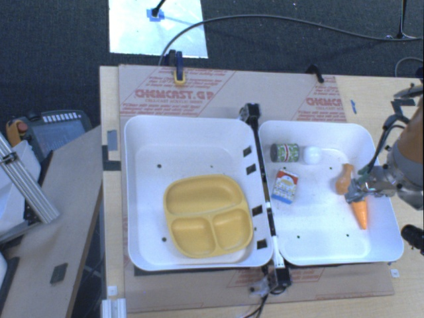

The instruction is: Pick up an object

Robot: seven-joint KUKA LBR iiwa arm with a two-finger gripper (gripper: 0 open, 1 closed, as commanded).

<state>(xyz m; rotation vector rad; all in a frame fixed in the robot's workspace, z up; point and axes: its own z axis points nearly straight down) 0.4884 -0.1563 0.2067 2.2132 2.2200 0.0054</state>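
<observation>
Looking down at a slant, the camera view shows two shallow white bins side by side on the surface [109, 111]. The left bin [142, 177] holds one thing: a yellow divided plate [207, 214] with three compartments, lying toward the bin's 5 o'clock part. The plate carries nothing.

The right bin [331, 247] holds five things. A small can with a green label [285, 152] lies on its side at about 10 o'clock of the bin, and a white ball [311, 155] touches its right end. A small red, white and blue carton [285, 186] lies below the can, at about 9 o'clock, apart from it. A tan drumstick-shaped toy [344, 177] lies at about 2 o'clock of the bin. An orange carrot-shaped toy [360, 214] lies at about 3 o'clock, point toward 5 o'clock, just below the drumstick.

From 3 o'clock of the picture the grey arm [405, 158] reaches in over the right bin's edge. Its end effector [359, 192] sits at the top of the carrot, between carrot and drumstick. Whether its fingers are apart or together cannot be told, nor whether it grips either toy.
</observation>
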